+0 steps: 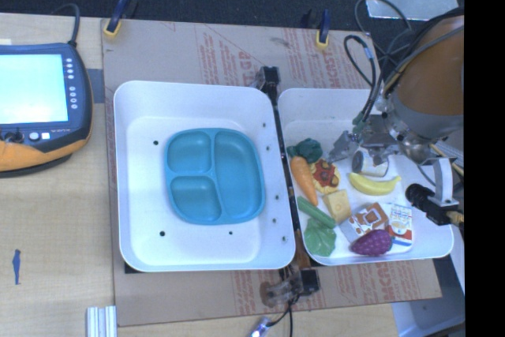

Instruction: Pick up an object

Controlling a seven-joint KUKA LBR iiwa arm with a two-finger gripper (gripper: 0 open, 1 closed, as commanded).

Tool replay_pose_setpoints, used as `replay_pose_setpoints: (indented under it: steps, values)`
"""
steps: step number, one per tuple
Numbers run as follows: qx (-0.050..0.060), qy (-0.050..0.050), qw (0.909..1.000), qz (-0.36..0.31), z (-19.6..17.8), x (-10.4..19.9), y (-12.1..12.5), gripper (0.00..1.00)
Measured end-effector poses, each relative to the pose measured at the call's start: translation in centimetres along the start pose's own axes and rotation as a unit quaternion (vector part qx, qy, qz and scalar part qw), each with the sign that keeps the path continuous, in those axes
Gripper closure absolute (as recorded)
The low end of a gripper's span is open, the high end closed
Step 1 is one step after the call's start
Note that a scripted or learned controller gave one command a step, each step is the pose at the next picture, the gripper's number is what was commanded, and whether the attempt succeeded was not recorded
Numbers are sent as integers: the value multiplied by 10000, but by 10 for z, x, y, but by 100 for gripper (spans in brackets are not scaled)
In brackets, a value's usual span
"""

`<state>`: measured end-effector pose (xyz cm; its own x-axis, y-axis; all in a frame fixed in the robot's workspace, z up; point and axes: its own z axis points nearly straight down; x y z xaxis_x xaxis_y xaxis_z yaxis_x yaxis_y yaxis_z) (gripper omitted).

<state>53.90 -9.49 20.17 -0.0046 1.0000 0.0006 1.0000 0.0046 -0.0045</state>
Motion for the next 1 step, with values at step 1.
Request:
replay_pose_setpoints:
  steps: [1]
  values:
    - [7, -6, 10000, -2, 76, -6, 26, 0]
